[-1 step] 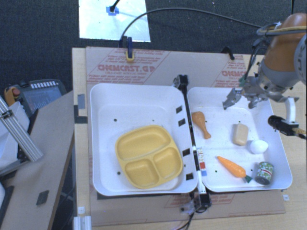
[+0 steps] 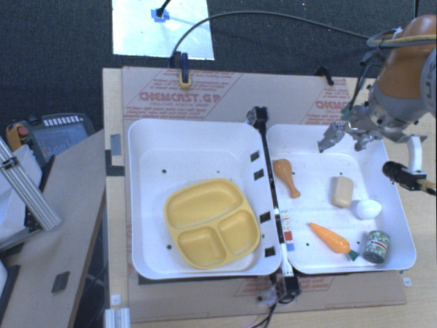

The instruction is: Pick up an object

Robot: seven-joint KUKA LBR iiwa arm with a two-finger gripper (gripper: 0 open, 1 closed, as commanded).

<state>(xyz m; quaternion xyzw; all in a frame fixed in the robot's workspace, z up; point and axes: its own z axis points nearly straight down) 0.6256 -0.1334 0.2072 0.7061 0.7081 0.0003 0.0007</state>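
Nothing picked up yet, going by how things lie. Nearest in the right bin [image 2: 403,251], a small green can [image 2: 376,246] by the near right corner, just beside an orange carrot [image 2: 330,238] to its left. A bit farther, a white egg [image 2: 368,208] close to a tan block [image 2: 342,191]. Farther again and to the left, a brown drumstick toy [image 2: 286,176], lying alone near the wall between the bins. In the left bin [image 2: 147,149], a yellow tray [image 2: 211,222] with three parts. At the far right, the claw [image 2: 343,136] over the far edge of the right bin, fingers spread open, nothing between them, well apart from every toy. Still to do, most likely: pick one toy, come down over it, close on it, lift. All on the bench [image 2: 113,87].
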